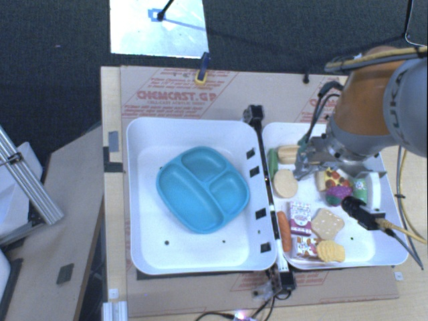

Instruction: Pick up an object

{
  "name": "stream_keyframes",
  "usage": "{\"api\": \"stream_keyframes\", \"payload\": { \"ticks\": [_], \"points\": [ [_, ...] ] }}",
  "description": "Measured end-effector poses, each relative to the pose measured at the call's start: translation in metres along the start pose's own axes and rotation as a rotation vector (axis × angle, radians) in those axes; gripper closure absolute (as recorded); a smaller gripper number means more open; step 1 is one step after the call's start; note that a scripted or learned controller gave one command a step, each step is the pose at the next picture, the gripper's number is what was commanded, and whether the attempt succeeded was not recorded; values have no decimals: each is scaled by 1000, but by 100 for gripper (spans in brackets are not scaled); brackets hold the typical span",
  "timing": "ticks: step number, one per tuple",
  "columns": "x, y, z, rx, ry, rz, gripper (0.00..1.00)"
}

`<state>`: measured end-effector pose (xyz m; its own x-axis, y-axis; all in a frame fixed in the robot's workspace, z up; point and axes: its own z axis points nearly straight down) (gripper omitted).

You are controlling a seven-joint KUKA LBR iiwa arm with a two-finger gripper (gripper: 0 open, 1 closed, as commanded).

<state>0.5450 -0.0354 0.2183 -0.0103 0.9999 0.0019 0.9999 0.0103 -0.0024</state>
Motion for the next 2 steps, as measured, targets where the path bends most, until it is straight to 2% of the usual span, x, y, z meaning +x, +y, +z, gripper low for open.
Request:
{"api": "stream_keyframes", "payload": {
  "ticks": [1, 2],
  "points": [
    [57, 13, 10, 1, 0, -1, 100],
    [101, 18, -6, -1, 0, 1, 100]
  ]
}}
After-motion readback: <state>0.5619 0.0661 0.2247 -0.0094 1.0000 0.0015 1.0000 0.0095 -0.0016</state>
